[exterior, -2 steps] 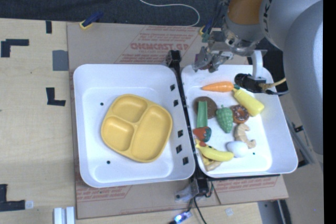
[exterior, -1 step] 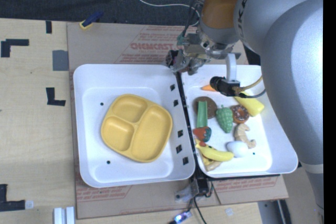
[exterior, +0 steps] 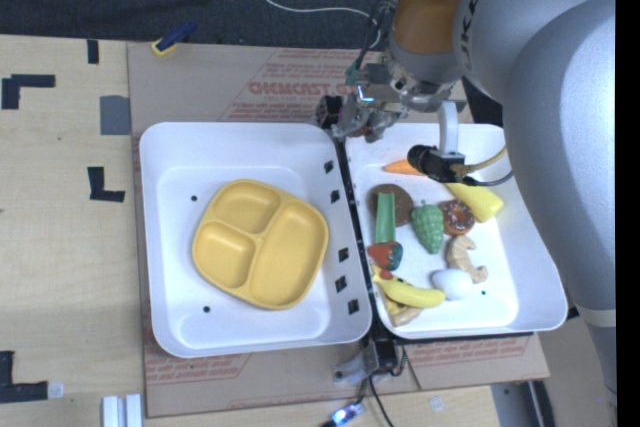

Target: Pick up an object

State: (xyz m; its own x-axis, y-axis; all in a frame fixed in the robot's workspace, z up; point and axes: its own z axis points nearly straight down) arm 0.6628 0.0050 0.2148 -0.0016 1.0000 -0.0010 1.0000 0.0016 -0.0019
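My gripper (exterior: 362, 114) hangs over the back end of the divider between the two bins, at the right bin's (exterior: 530, 260) far left corner, above the toy food. The right bin holds an orange carrot (exterior: 402, 168), a green cucumber (exterior: 384, 216), a bumpy green vegetable (exterior: 428, 226), a yellow banana (exterior: 410, 293), a white egg (exterior: 451, 283), a yellow piece (exterior: 478, 201) and several other small toys. The carrot lies closest, just right of and nearer than the gripper. No toy shows in the gripper.
The left bin (exterior: 165, 215) holds a yellow divided plate (exterior: 262, 243). The grey arm (exterior: 545, 65) covers the back right of the right bin. A black fitting on a cable (exterior: 435, 161) hangs beside the carrot. Cardboard (exterior: 250, 80) lies under both bins.
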